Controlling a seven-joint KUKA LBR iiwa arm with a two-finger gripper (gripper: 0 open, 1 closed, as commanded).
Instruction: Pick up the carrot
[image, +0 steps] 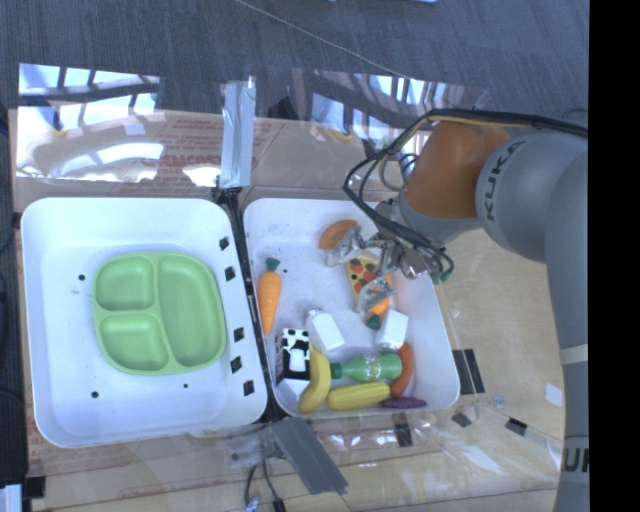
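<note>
Tool (385, 262) hung low in right bin (436, 320), upper middle, amid toy clutter. Opening hidden by cables & wrist; couldn't tell if wide or narrow, nor if anything was held. Sat just beside brown bread-like toy (338, 235) and right over pizza slice (362, 272); contact unclear. Carrot (269, 295) lay by left wall of right bin, green top pointing up-frame, well apart from tool. Bananas (335, 388), green bottle (368, 367), black-white cow toy (293, 354) crowded near front edge. Left bin (50, 330) held green divided plate (159, 312).
</note>
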